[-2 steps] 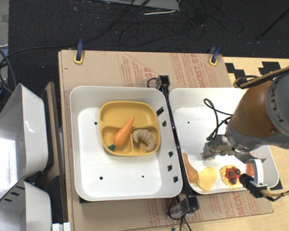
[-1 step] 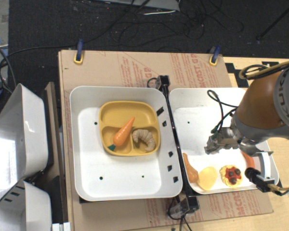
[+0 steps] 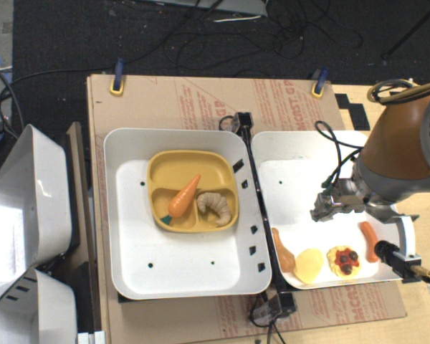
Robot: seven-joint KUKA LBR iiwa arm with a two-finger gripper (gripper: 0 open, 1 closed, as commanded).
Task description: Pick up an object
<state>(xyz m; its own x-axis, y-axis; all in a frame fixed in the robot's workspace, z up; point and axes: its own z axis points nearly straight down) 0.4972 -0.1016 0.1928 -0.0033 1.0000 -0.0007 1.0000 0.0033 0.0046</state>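
My arm reaches in from the right side over the right bin (image 3: pixel 272 149), the orange band sitting above the wrist. My pincer (image 3: pixel 328 208) hangs over the middle of that bin's floor, dark and small from this angle; I cannot tell whether it is open or closed, and I see nothing held in it.

Right bin, front edge, left to right:
- an orange-brown spoon-shaped piece (image 3: pixel 282 249) lying at a slant by the front left corner
- a pale yellow round slice (image 3: pixel 309 264), touching or just beside the spoon-shaped piece's lower end
- a small yellow piece with red and dark topping (image 3: pixel 343 260), near the slice but apart from it
- a red-orange sausage-shaped piece (image 3: pixel 369 239), lying near the bin's right side, just beside a black part of my arm

All four lie forward of the pincer, none touching it.

Left bin (image 3: pixel 122 213): a yellow divided plate (image 3: pixel 179 162) sits in the rear half. A toy carrot (image 3: pixel 184 196) lies at a slant across the divider. A pale curled shrimp-like piece (image 3: pixel 215 206) rests in the plate's front right compartment, just beside the carrot.

Both bins rest on a cardboard sheet (image 3: pixel 201 99), held by two clamps at the far edge.
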